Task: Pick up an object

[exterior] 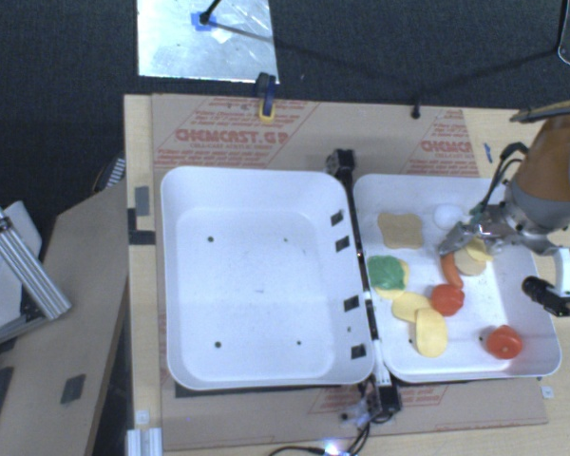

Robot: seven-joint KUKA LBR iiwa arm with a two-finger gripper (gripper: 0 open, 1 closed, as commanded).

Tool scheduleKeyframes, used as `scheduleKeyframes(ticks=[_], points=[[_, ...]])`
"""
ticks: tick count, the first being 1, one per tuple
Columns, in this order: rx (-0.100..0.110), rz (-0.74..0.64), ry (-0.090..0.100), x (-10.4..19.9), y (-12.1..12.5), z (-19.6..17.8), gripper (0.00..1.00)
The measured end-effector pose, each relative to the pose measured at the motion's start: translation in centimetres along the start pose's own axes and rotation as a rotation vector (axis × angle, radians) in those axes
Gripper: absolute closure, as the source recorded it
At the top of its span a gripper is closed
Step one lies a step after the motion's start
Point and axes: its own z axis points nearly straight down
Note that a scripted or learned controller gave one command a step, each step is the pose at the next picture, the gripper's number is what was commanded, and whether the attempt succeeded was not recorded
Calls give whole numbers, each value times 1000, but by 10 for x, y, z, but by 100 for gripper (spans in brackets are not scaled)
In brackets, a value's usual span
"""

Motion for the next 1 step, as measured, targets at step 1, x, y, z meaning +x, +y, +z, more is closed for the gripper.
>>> scheduleKeyframes(ticks=[1], points=[[-9, 0, -5, 22, -20, 5, 0]])
